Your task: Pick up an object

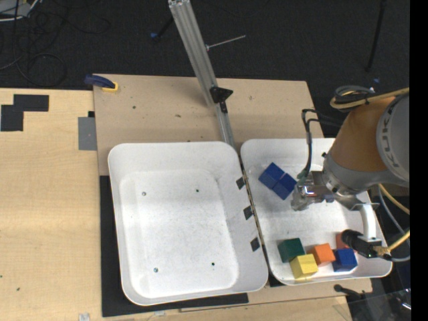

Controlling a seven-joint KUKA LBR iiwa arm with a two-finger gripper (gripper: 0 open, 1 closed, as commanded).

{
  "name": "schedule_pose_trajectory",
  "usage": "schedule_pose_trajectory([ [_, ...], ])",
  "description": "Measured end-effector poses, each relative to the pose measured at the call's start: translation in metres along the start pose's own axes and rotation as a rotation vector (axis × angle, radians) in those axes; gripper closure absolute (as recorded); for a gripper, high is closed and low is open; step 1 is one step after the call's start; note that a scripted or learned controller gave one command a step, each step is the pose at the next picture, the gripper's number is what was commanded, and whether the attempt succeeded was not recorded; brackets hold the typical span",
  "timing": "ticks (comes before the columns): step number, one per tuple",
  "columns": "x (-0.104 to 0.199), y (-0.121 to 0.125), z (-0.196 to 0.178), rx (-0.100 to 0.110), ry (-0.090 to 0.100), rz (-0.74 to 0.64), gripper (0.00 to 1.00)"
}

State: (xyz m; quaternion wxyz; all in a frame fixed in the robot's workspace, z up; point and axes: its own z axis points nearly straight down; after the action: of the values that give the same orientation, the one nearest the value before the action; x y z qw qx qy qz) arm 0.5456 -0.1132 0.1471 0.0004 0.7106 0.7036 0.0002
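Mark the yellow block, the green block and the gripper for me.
yellow block [304, 265], camera view, on its top face.
green block [290, 249], camera view, on its top face.
gripper [302, 196], camera view, at the metal tip beside the large blue block [277, 180].

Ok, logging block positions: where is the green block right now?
The green block lies in the right bin, near its front edge, touching the yellow block and left of the orange block.
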Motion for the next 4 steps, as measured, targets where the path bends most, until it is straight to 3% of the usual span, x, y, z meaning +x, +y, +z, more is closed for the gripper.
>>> schedule_pose_trajectory([
  [2, -0.016, -0.003, -0.092, -0.002, -0.001, -0.005, 1.0],
  [4, 0.097, -0.009, -0.101, 0.004, 0.003, -0.015, 1.0],
])
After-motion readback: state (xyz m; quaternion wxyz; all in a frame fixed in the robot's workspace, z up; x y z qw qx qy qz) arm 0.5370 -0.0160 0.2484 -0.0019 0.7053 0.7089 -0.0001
